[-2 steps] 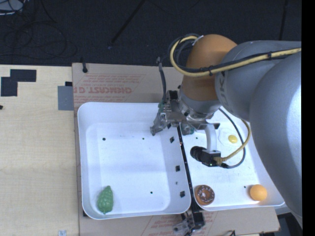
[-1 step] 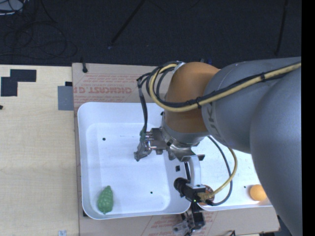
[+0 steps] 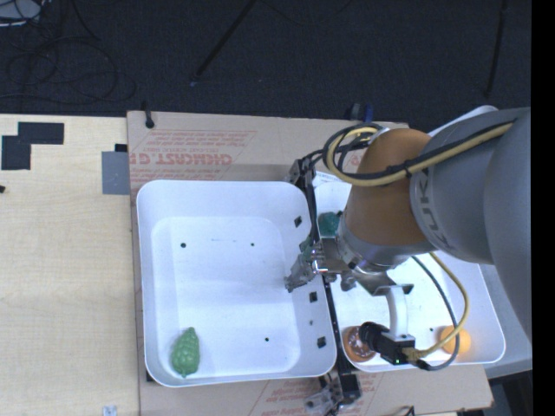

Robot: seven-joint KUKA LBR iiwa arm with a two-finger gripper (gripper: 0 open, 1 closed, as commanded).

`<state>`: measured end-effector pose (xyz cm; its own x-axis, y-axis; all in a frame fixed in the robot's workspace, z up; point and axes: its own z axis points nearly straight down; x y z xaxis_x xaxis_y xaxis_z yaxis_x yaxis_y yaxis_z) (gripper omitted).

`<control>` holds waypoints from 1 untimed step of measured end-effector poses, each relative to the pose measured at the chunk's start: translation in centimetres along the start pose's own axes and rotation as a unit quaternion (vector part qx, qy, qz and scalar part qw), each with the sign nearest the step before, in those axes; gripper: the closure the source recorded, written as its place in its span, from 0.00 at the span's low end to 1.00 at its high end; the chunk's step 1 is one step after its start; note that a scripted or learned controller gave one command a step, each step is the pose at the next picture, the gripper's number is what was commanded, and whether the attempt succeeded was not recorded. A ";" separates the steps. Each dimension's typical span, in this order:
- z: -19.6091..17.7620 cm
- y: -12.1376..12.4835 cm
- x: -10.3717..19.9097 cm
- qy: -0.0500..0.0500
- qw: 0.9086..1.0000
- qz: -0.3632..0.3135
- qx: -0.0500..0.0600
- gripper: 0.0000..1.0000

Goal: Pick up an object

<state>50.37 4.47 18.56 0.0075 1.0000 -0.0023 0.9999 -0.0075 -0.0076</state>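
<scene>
- Green lump (image 3: 185,352), knobbly and rounded, lies in the near left corner of the left bin (image 3: 221,199), close to the bin's near wall and well apart from the arm.
- Left bin floor is otherwise bare white with a few small dark dots.
- Arm (image 3: 451,189) reaches in from the right, its grey body and orange band (image 3: 386,189) covering much of the right bin (image 3: 486,341).
- Yellow and black cables loop over the orange band and trail down toward the near edge of the right bin.
- Jaws (image 3: 303,271) sit at the divide between the two bins, just over the right wall of the left bin; whether they are open or closed cannot be told, and nothing can be seen between them.
- Teal thing (image 3: 329,224) shows just beside the wrist, at the far left of the right bin, partly hidden by the arm.
- Brown round thing (image 3: 353,345) lies at the near left of the right bin.
- Orange-yellow ball (image 3: 460,342) lies near the near right of the right bin, behind a cable.
- Both bins rest on brown cardboard (image 3: 217,150) on the pale wooden bench (image 3: 61,276).
</scene>
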 end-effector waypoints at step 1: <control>3.8 -1.5 7.3 0.002 1.000 -0.006 0.001 0.00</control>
<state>48.90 11.76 14.74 -0.0054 1.0000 0.0013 0.9999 0.0054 -0.0101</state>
